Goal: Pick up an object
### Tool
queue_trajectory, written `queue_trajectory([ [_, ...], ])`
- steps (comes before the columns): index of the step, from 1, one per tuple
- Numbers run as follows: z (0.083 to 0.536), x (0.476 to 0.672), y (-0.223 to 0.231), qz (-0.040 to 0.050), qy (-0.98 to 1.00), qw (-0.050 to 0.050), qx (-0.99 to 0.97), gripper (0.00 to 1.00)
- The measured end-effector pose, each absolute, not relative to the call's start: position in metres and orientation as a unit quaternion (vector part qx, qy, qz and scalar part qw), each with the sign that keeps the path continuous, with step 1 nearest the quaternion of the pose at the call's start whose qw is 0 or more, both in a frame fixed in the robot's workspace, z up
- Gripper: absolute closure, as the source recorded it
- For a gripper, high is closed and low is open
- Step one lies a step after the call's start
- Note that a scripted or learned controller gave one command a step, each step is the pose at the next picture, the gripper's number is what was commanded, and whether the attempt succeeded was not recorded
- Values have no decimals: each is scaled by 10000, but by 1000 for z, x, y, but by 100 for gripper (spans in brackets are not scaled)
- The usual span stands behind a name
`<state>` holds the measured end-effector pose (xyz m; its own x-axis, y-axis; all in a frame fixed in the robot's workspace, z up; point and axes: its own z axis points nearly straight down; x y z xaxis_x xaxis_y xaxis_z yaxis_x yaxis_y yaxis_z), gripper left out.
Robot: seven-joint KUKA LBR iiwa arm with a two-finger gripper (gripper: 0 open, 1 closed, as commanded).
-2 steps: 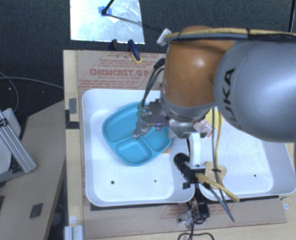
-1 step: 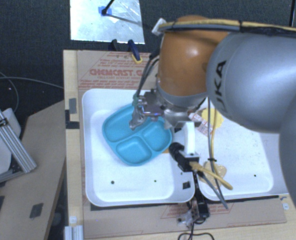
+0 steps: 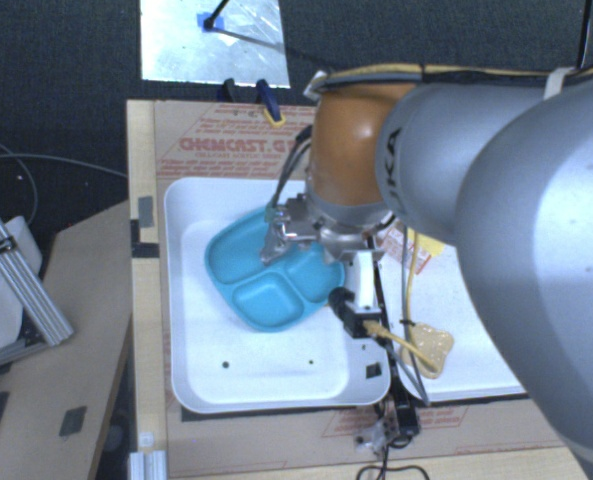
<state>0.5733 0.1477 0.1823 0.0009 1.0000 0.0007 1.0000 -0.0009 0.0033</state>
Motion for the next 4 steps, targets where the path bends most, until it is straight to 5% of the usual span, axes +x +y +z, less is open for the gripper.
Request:
queue_trajectory([
  [1, 112, 571, 119, -3, 7068, -2, 7074, 0],
  [2, 187, 514, 46, -6, 7052, -2, 7090, 0],
  [3, 195, 518, 50, 13, 7075, 5, 7067, 100],
  [4, 184, 486, 105, 2, 7085, -6, 7057, 100],
])
